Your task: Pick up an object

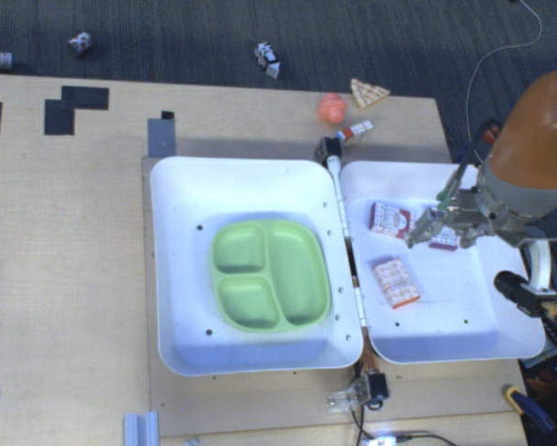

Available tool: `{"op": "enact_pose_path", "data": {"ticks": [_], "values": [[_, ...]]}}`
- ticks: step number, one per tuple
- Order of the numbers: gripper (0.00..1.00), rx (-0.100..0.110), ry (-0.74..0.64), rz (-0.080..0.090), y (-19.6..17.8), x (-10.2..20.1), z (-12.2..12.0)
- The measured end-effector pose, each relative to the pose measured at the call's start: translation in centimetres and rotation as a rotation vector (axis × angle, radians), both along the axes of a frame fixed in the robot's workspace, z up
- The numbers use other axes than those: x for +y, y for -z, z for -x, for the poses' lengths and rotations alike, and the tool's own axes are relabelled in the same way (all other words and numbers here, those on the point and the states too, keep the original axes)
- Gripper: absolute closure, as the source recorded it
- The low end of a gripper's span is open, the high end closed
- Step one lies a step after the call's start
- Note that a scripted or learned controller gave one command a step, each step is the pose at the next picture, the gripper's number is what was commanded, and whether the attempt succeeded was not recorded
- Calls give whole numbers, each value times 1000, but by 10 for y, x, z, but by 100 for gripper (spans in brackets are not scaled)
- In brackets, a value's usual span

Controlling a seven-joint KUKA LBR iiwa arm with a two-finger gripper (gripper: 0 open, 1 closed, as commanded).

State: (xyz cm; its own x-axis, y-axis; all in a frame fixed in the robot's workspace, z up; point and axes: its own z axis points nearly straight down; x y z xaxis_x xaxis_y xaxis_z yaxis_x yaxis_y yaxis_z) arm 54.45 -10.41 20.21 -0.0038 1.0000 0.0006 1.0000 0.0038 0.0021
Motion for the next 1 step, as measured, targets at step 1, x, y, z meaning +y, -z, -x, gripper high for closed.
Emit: {"op": "enact_pose_path", "data": {"ticks": [1], "values": [[0,-12,1,5,104,-33,-43]]}}
